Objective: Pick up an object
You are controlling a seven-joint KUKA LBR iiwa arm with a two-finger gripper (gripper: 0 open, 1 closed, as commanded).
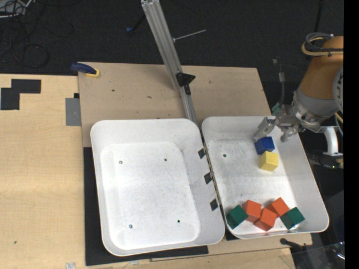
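My gripper (276, 132) hangs over the far right part of the right bin (235, 129). It is open, with its two fingers spread and nothing between them. A blue cube (264, 145) lies on the bin floor just in front of the left finger (262, 129). Right beside the blue cube, on its near side, sits a yellow cube (269, 161). Along the bin's near edge lie two green cubes (236, 215) (292, 218) with three orange cubes (267, 217) packed between them.
The left bin (112, 129) stands beside the right one, with black clips (208, 177) along their shared rim. A slanted aluminium bar (166, 43) rises behind the bins. The arm's orange band (322, 74) is at the right edge.
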